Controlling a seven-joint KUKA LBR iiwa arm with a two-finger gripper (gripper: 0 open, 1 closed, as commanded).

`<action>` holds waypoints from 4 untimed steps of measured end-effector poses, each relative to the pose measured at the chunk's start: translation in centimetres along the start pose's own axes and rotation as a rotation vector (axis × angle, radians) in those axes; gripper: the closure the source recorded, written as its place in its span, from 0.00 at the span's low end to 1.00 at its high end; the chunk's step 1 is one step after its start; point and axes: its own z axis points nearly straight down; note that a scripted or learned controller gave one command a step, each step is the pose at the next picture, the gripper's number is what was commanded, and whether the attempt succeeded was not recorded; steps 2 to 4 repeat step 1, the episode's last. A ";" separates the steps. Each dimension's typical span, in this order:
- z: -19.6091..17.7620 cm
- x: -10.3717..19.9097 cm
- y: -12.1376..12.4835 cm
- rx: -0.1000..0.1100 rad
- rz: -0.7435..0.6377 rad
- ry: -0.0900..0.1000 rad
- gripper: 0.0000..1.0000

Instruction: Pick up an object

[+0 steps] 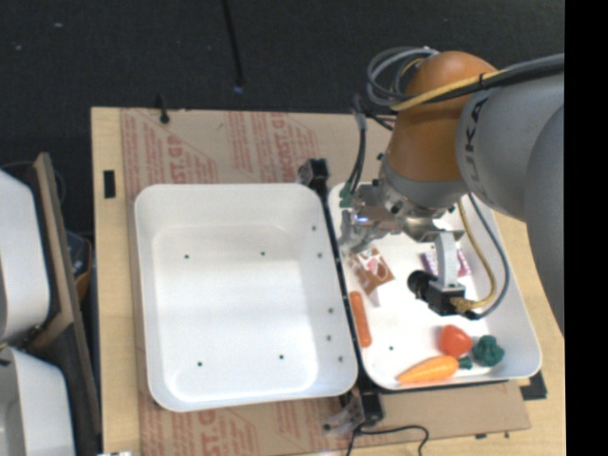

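The end effector hangs over the right bin's left side, right of centre frame — clenched or released, I can't tell — just above a small brown-and-white packet, probably light and crinkly, best pinched across its narrow sides.

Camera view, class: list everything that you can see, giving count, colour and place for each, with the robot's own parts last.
Bench top: 1, tan with red print, under both bins.
Left bin: 1, white, left half of the bench.
Right bin: 1, white, beside the left bin, under the arm.
Packet: 1, brown and white, right bin, just below the claw.
Thin stick: 1, orange-red, right bin, along its left wall.
Carrot: 1, orange, right bin, near edge.
Round thing: 1, red, right bin, above the carrot.
Green thing: 1, dark green, right of the round thing.
Purple-and-white thing: 1, right bin, partly hidden.
Arm: 1, grey with orange band, from the right.
Claw: 1, metallic, over the right bin's left side.
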 end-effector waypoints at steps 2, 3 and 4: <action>-0.2 4.7 -0.4 -0.001 0.000 0.000 1.00; -0.2 4.7 -0.4 -0.001 0.000 0.000 1.00; -0.2 4.7 -0.4 -0.001 0.000 0.000 1.00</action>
